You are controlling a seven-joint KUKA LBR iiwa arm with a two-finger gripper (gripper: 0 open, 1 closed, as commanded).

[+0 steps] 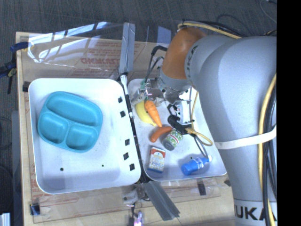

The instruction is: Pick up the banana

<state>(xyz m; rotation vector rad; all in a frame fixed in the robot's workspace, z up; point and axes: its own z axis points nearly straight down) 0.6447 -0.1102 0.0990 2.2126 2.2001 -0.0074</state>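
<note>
The yellow banana (pixel 142 113) lies in the upper left part of the right bin (pixel 214 171), close to the bin's left wall. An orange carrot (pixel 153 113) rests against the banana's right side and partly over it. My gripper (pixel 149 92) hangs just above the banana's far end and the carrot's tip, low in the bin. The grey arm and its orange band hide the gripper's upper part.
Further forward in the right bin lie an orange sausage (pixel 160 133), a small can (pixel 173 140), a little carton (pixel 157 159) and a blue bottle (pixel 194 165). The left bin (pixel 70 173) holds a blue divided plate (pixel 69 121).
</note>
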